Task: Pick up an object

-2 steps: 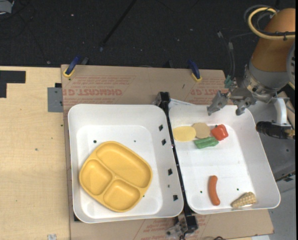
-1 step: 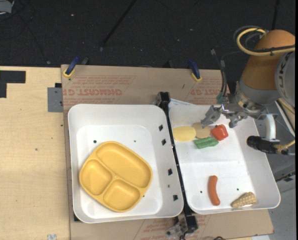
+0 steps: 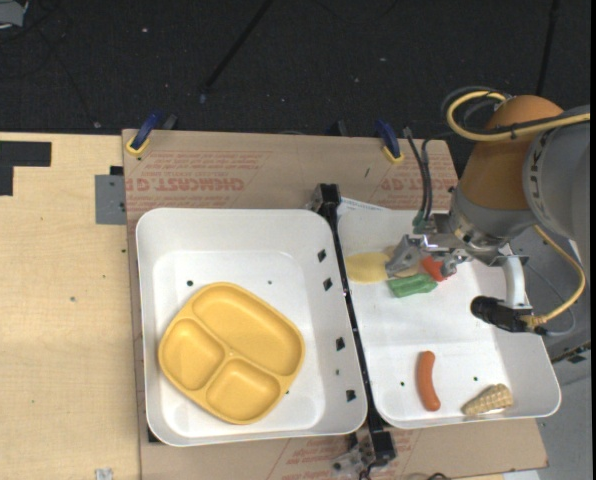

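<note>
My gripper (image 3: 421, 258) hangs low over the upper middle of the right bin (image 3: 538, 393). A small red piece (image 3: 435, 267) shows right at its tip, and I cannot tell whether it is held. Just below the gripper lies a green block (image 3: 410, 286). A flat pale yellow piece (image 3: 366, 266) rests to the left of it, near the wall between the bins. Toward the bin's front lie a red-orange sausage (image 3: 428, 380) and a tan waffle cone (image 3: 488, 400).
The left bin (image 3: 158, 238) holds a yellow divided plate (image 3: 231, 351). The grey arm with its orange band (image 3: 503, 163) comes in from the right over the right bin's far corner. A black cable end (image 3: 498, 313) hangs by the bin's right side.
</note>
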Robot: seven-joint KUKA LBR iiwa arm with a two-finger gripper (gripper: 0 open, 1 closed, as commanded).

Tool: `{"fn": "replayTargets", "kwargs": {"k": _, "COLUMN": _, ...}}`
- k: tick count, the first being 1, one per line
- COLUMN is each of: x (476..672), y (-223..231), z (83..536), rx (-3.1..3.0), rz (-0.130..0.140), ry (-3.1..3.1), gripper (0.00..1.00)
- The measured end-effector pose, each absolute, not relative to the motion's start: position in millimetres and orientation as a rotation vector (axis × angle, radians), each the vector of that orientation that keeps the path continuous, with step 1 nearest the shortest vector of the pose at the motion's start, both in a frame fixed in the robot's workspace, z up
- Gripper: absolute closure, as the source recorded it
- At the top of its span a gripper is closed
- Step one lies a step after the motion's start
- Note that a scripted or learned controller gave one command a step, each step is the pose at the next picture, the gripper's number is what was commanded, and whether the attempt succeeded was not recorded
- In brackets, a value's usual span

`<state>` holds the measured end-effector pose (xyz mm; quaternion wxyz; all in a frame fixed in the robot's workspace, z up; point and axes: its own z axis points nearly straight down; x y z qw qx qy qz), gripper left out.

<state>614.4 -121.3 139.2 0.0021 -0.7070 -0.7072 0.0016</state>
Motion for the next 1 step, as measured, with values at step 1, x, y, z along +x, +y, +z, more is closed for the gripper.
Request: {"fn": "replayTargets", "kwargs": {"k": 1, "x": 613.1, "y": -120.6, "z": 86.3, "rx": -2.218, "rz": 0.005, "ry": -2.219, "gripper": 0.00}}
